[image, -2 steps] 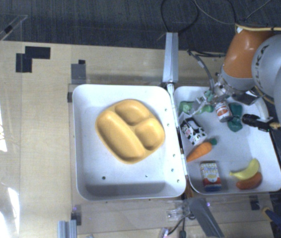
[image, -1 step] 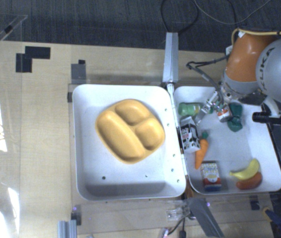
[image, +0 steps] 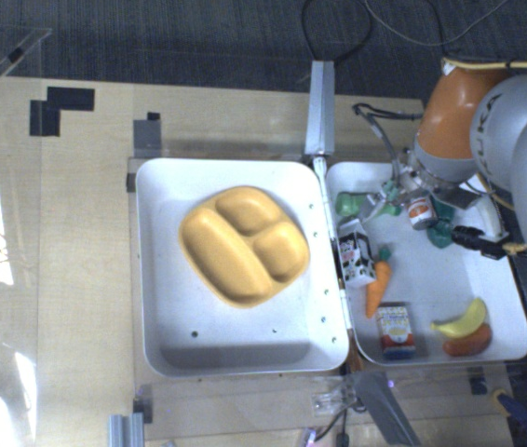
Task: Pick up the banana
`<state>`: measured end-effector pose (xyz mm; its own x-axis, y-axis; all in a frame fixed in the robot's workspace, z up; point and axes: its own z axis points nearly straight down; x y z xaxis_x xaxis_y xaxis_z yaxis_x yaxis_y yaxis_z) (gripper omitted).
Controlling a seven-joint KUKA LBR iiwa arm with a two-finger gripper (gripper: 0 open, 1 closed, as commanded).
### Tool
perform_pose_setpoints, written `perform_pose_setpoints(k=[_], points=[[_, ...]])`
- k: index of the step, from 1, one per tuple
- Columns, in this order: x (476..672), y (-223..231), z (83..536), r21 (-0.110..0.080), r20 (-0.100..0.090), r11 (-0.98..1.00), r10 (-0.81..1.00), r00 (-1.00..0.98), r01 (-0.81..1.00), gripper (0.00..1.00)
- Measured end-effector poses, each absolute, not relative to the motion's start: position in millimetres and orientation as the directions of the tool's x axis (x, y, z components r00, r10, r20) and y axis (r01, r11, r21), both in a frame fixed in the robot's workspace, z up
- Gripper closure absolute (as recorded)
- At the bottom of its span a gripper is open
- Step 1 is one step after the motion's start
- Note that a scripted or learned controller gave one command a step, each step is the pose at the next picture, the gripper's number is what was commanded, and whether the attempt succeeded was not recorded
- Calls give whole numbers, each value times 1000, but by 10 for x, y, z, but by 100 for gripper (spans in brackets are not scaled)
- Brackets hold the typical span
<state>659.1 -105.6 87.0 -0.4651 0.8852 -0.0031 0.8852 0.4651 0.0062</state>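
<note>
The yellow banana (image: 462, 319) lies in the near right corner of the right bin (image: 515, 343), resting against a red fruit (image: 468, 345). My gripper (image: 399, 192) hangs low over the far part of the same bin, below the orange wrist band (image: 450, 119). It sits close to a small red-and-white can (image: 420, 213) and a green item (image: 349, 203). The banana is well apart from the gripper, toward the bin's front.
The right bin also holds a carrot (image: 376, 287), a small snack box (image: 396, 331), a black-and-white carton (image: 355, 259) and a teal object (image: 440, 235). The left bin (image: 166, 343) holds a yellow divided dish (image: 243, 244). Cables trail behind the bins.
</note>
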Motion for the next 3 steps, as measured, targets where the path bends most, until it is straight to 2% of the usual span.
perform_pose_setpoints(k=[1,2,3], points=[[6713,-1017,1782,7,-9,733,680,-733,680,0],[6525,-906,1125,13,-21,789,614,-789,614,0],[6198,-1491,1671,5,-9,778,629,-778,629,0]])
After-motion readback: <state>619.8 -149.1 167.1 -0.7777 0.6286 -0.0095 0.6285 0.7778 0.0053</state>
